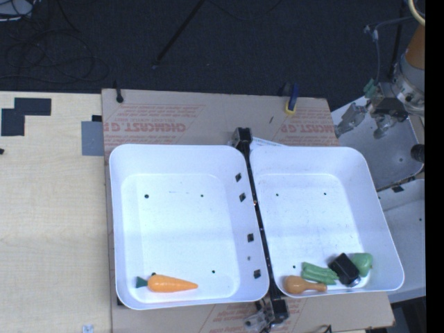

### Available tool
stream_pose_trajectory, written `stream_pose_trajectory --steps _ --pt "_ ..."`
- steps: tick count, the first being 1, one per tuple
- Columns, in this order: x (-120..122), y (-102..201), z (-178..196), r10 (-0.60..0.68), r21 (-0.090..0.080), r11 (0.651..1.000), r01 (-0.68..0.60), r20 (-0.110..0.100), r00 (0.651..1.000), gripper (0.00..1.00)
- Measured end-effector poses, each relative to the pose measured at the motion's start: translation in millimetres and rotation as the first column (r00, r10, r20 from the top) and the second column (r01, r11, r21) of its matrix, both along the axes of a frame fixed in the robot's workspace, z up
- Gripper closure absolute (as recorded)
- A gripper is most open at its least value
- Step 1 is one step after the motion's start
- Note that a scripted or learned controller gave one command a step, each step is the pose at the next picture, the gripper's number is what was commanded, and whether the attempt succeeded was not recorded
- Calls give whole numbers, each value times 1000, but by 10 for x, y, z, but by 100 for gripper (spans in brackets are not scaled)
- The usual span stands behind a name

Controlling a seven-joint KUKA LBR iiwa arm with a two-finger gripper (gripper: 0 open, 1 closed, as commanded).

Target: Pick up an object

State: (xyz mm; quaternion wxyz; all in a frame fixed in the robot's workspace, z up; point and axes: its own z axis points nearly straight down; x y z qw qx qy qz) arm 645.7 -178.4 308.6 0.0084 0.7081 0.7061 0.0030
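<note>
Objects to pick: toy foods lie in both bins, all low toward the near rims.
Left bin (125, 186): holds one orange carrot (171, 284) with a green top, lying flat near the bin's front left corner, its tip pointing toward the divider.
Right bin (378, 200): holds a cluster in its front right corner.
Cluster contents: a tan pear-shaped piece (303, 286) nearest the front rim; a green bean pod (318, 274) just beside it and partly over it; a black block (345, 269) tilted against the pod; a rounded green piece (361, 261) touching the block on its far side.
Divider: a black strip (250, 220) with clips runs between the two bins, which sit side by side and touch.
Under the bins: a brown cardboard sheet (208, 120) with printed lettering, resting on the surface (48, 220) of pale wood.
Arm: grey hardware at the upper right, well apart from both bins and outside the right bin's far corner.
End effector (380, 116): near the upper right edge, above grey sheeting; its state cannot be told.
</note>
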Motion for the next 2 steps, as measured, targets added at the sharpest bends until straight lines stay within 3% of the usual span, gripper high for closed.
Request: stream_pose_trajectory --steps 1,2 --pt "-17 -358 1939 2 0 1000 -2 0 1000 0" --pt "-233 130 -38 6 14 1000 -5 -36 999 0"
